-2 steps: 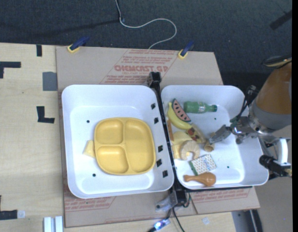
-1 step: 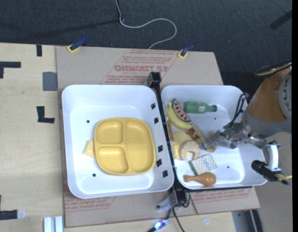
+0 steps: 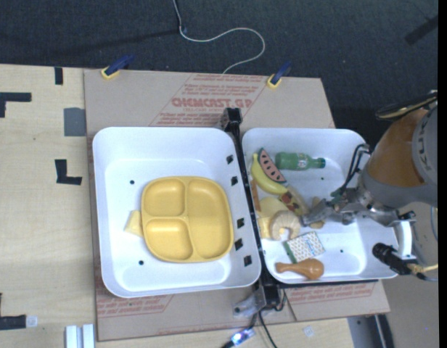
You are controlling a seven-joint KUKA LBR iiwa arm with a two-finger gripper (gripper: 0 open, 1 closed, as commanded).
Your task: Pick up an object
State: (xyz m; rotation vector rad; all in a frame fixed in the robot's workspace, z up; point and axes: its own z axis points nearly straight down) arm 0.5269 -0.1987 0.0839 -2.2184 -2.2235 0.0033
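Note:
The right bin (image 3: 354, 140) holds a jumble of toy food. A watermelon slice (image 3: 270, 167) and a banana (image 3: 269, 185) lie by its left wall, with a green bottle (image 3: 299, 162) on its side at the back. A pale bread roll (image 3: 280, 223) sits mid-left, a checked packet (image 3: 305, 246) lies in front of it, and a brown drumstick (image 3: 302, 269) rests near the front wall. My gripper (image 3: 319, 213) hangs low in the middle of this bin, just right of the roll and the banana's lower end, above the packet. Nothing is visibly held in it.
The left bin (image 3: 115, 194) holds a yellow divided plate (image 3: 187, 219) with a pale yellow piece (image 3: 132, 223) poking out from under its left edge. The arm's orange band (image 3: 398, 158) hangs over the right bin's right wall. A black clip (image 3: 231, 117) sits where the bins meet.

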